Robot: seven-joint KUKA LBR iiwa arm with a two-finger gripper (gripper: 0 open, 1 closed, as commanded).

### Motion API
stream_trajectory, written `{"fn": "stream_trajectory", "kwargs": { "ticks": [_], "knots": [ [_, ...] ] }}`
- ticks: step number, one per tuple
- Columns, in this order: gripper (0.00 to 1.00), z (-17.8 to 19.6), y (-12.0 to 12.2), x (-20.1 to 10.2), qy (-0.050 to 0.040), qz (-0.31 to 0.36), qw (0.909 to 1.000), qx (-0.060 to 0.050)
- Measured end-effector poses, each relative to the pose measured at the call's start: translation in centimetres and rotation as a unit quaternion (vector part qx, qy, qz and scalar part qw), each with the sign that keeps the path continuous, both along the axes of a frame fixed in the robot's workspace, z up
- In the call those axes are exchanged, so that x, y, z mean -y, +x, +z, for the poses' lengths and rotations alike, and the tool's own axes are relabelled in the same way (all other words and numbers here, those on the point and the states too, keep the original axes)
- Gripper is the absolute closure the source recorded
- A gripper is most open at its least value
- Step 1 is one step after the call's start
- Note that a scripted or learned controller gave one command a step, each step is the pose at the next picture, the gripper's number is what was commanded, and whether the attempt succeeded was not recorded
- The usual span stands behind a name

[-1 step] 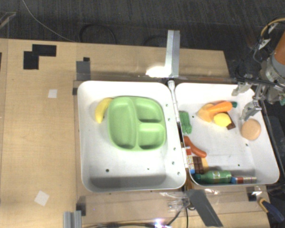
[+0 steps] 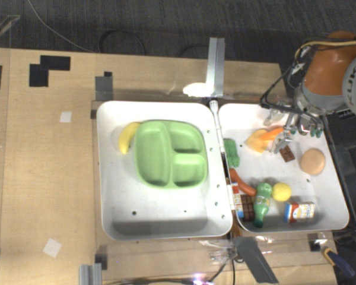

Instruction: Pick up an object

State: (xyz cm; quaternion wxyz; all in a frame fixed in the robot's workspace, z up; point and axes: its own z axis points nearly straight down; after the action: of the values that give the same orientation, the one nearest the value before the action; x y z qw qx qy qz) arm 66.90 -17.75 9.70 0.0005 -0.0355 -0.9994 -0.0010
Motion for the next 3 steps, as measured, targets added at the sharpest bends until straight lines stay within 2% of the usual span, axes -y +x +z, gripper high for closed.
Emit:
{"fn": "stream_trajectory", "kwargs": {
  "ticks": [1, 2, 3],
  "knots": [
    [0.00, -1.0, -1.4, -5.7, -0.0007, -0.053, 0.9985, 0.006],
    [1.00, 0.4, -1.0, -5.8, -0.0014, -0.050, 0.9987, 0.013],
    [0.00, 0.4, -1.0, -5.8, -0.0013, -0.049, 0.9987, 0.012]
  ]
}}
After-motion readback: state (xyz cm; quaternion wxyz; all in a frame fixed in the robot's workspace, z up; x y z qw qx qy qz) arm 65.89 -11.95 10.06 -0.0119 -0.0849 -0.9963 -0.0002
